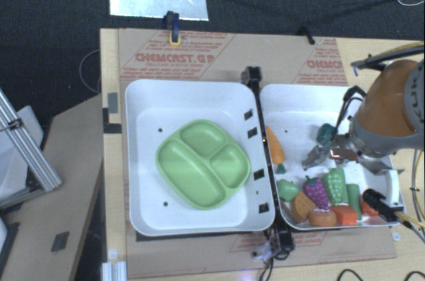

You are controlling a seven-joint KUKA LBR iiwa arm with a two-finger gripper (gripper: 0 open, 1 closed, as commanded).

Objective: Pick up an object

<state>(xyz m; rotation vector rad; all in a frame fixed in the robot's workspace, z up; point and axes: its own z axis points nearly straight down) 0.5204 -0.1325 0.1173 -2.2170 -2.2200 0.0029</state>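
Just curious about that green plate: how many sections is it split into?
3. The green plate in the left bin has one long section along its lower left, one at the top, and one on the right.

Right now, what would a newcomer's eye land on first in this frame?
First the green divided plate, alone in the left bin. Then the heap of toy food along the near edge of the right bin: a carrot by the divider, purple grapes and other pieces. The arm leans in from the right, its gripper low over that bin, above the heap.
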